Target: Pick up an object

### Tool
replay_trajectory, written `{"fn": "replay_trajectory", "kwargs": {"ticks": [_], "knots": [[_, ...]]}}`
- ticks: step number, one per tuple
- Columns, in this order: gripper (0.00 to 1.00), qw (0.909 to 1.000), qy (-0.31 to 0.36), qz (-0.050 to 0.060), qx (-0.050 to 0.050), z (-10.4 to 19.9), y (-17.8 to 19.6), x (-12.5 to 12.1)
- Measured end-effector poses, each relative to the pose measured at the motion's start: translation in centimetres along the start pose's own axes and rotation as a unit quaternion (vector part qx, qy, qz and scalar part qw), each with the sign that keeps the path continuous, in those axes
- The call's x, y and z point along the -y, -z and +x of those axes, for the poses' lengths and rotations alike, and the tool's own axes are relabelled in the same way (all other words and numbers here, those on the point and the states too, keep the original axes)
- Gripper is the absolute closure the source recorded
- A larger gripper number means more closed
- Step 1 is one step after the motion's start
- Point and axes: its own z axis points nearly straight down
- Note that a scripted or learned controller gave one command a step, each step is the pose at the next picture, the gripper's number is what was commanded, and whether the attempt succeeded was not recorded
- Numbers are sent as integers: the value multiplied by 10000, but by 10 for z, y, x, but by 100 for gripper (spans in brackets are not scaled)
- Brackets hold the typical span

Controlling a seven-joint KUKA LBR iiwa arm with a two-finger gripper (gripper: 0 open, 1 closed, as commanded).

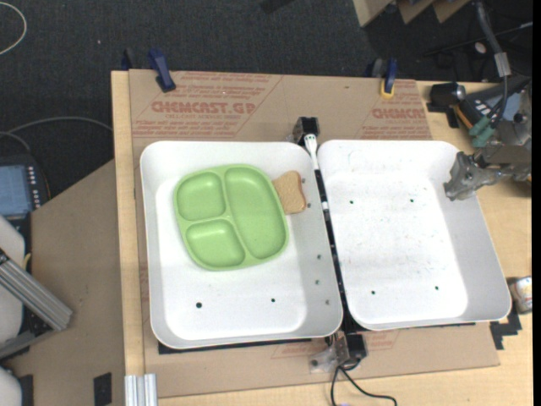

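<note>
Gripper (463, 183) at right edge, jaw state indeterminable. You should approach the tan block (291, 193) beside the green plate (231, 217) squarely.

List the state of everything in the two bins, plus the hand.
green divided plate: lying flat and right side up in the left bin, compartments bare.
tan sponge-like block: lying flat in the left bin, touching the plate's right rim.
right bin: sitting flat beside the left bin.
hand: over the right bin's upper right edge, holding nothing visible.
</note>
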Motion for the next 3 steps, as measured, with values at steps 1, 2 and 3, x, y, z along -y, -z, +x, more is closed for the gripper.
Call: {"fn": "replay_trajectory", "kwargs": {"ticks": [1, 2, 3], "knots": [[100, 9999, -31, -136, 37, -66, 82, 0], [100, 10000, 12, -23, -2, -32, -34, -6], [100, 9999, -32, -133, 46, -109, 38, -21]]}}
